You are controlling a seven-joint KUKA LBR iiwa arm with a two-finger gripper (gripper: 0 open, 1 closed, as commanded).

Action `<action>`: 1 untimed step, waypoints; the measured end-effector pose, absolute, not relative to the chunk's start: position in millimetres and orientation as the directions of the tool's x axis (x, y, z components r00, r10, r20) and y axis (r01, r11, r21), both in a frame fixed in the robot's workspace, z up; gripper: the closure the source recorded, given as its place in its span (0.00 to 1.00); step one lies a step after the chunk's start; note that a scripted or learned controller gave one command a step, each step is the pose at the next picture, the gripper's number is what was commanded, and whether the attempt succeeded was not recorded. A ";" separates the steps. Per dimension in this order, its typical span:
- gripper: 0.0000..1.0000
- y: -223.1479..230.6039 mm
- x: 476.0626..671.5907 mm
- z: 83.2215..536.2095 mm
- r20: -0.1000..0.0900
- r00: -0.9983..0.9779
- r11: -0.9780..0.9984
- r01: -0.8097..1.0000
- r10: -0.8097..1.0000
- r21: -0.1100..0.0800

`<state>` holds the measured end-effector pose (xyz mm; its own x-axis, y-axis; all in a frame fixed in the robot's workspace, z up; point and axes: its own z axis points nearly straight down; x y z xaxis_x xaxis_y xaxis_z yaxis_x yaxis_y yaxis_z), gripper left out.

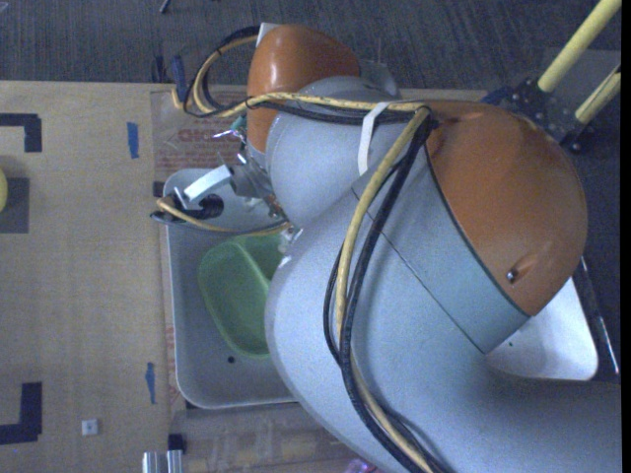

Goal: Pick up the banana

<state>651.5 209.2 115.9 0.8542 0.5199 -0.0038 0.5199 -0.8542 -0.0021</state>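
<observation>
Grey arm (424,294) bulk covers most of the white bin (192,363), its orange joints above and to the right. A green bowl (237,294) lies inside the bin, half hidden under the arm. Yellow and black cables (360,215) run along the arm. Whether the gripper is clenched or released cannot be told, nor where the banana lies.

Robotics lab, big grey-and-orange arm (414,264) strung with yellow cables (347,264), plywood bench (79,264) marked with black and blue tape, white bin (192,363), dark carpet floor (99,18)
</observation>
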 end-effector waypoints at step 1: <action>0.00 226.6 653.1 123.0 -0.004 0.760 -0.760 0.650 0.650 -0.003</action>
<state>653.1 226.6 123.0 0.7595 0.6505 -0.0038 0.6505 -0.7595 -0.0028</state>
